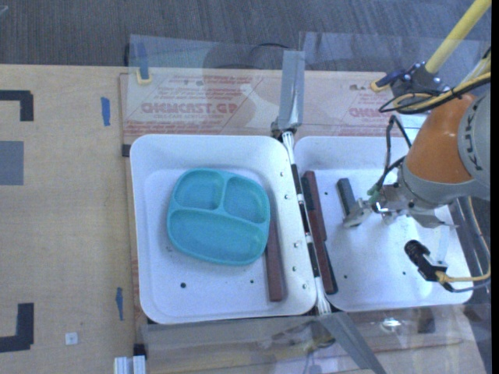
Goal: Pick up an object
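Arm over the right bin, going for the small dark grey bar.

I see my gripper low in the right bin, right of centre in the frame, its tips just beside the dark grey bar; nothing sits between them, and whether the jaws are apart I cannot tell. To do this well I'd centre over the bar, straddle its short width, and keep off the long brown stick at the bin's left wall. The teal divided plate lies in the left bin.
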